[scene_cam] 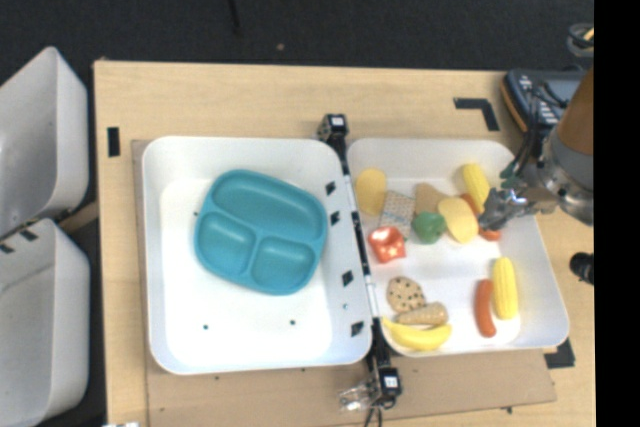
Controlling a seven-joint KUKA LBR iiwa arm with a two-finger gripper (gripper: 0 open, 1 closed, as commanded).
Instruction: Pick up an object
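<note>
- Camera view: the gripper (497, 212) is down in the right bin (535, 315), reaching in from the right, its tip just beside a yellow lemon (459, 219) and over a small red piece (489, 233).
- I cannot tell how the jaws stand; nothing is plainly held.
- The corn (504, 286) lies below the lemon, the green ball (428, 227) to its left.
- The step looks like the approach; next, a closing around the lemon and a straight lift.
- The blue plate (262, 231) sits in the left bin (180, 315).

Robot lab: wooden bench (250, 95), two white bins (160, 215), toy food (405, 293).
</note>
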